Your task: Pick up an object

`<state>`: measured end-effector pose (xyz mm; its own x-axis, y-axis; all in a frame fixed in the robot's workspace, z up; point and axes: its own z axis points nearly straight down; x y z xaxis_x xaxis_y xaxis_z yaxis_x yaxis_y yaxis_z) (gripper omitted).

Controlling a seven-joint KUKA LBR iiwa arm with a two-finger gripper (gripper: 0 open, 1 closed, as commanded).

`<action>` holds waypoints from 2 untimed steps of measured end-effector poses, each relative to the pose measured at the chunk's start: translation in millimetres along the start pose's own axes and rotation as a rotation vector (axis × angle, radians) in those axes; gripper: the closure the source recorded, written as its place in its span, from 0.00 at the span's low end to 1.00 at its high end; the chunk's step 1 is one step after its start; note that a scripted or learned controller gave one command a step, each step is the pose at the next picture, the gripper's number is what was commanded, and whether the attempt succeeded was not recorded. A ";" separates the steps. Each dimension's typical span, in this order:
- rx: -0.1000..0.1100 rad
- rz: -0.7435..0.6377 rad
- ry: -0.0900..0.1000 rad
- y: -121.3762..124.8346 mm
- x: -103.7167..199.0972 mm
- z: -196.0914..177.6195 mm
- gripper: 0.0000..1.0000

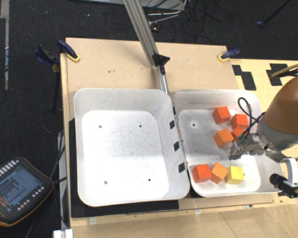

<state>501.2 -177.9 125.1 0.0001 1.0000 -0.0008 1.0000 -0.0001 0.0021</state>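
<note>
My gripper (236,151) hangs low in the right bin (188,128), just beside an orange cube (223,138), and I cannot tell how my jaws stand. Two more orange cubes (221,114) lie behind it, and in front lie two orange cubes (202,173) and a yellow cube (235,174). The left bin (89,103) is beside.

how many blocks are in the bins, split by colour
orange blocks: 5, all in the right bin
yellow blocks: 1, also in the right bin
total: 6
</note>
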 end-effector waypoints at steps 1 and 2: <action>-0.004 0.001 -0.002 -6.9 -6.2 -51.9 1.00; -0.006 -0.004 -0.002 -4.2 2.1 -110.8 1.00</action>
<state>496.7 -175.6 235.9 -0.0041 1.0000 -0.0028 1.0000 0.0041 0.0079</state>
